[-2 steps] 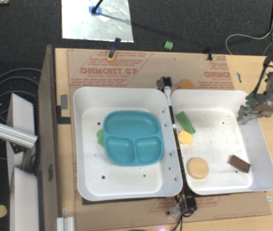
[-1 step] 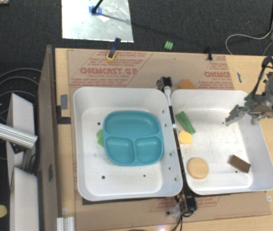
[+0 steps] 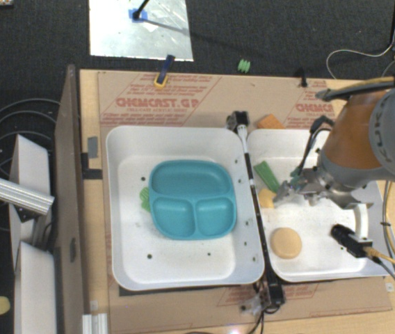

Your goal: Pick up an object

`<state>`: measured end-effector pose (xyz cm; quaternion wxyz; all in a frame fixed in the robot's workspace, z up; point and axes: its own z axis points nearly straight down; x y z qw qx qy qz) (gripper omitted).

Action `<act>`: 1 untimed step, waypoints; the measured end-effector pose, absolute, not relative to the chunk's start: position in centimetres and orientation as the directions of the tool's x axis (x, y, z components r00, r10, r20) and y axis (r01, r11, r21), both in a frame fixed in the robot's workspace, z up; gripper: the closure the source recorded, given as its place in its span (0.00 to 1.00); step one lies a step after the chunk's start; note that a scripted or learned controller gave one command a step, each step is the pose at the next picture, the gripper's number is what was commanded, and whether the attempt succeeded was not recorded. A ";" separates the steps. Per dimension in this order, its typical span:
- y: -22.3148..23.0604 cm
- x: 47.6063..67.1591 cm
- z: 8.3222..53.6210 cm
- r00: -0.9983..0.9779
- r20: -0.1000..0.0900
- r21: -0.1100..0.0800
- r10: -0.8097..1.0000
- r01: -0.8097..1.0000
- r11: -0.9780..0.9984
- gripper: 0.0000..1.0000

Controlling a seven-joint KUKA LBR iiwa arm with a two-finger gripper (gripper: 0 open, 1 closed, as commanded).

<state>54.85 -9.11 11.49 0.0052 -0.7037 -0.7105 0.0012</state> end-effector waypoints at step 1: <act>-17.3 64.6 10.4 -0.003 -0.006 0.013 1.000 1.000 0.003 0.00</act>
